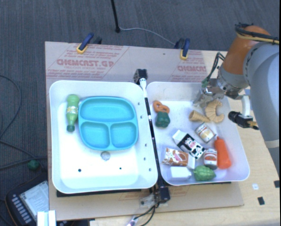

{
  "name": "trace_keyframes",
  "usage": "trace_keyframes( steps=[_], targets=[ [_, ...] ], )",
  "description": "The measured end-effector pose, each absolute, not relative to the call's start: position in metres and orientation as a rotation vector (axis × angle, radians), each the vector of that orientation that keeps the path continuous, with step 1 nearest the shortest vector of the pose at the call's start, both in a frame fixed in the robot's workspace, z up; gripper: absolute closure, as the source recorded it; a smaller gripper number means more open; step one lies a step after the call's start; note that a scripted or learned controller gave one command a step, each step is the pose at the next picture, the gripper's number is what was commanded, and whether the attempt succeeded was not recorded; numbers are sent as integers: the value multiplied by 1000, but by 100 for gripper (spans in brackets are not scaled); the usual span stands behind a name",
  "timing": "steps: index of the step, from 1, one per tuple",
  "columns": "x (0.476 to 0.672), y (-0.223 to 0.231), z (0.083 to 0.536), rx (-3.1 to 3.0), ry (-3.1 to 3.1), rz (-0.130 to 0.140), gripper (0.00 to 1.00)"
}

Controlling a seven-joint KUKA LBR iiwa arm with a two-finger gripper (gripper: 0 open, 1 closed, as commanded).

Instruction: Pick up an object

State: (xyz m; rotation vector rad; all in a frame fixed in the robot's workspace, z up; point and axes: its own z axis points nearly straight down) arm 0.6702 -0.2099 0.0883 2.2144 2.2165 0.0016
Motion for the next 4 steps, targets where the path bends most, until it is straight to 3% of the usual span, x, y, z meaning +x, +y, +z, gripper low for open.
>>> trace_keyframes(
  steps=[1,2,3,4],
  targets=[
    [671,-200,88,2226,2240,14,0],
    [609,-175,88,2218,2219,2,0],
    [610,-176,99,2215,2216,4,100],
    [558,-153,206,2220,2220,0,100]
  ],
)
